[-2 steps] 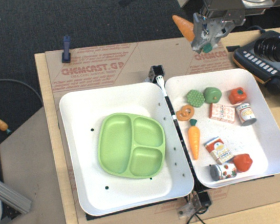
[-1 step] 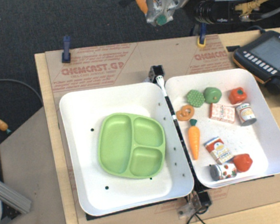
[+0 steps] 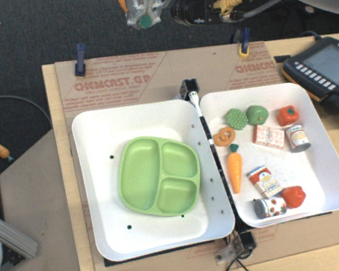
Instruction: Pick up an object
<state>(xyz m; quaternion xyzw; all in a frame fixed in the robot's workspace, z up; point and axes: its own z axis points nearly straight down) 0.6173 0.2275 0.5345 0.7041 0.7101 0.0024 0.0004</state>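
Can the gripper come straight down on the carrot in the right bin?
Probably yes: the carrot lies flat in the right bin with nothing over it and bare floor alongside; the gripper hangs beyond the bench.

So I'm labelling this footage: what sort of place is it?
Probably a robotics lab test bench: two white bins on a cardboard-covered table, toy food such as a carrot for picking, and a handheld robot controller at the right.

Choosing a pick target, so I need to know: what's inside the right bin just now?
The right bin holds a carrot, a green ball, a knobbly green piece, an orange ring, two red vegetables, a can and small cartons. Whatever lies beneath them is covered.
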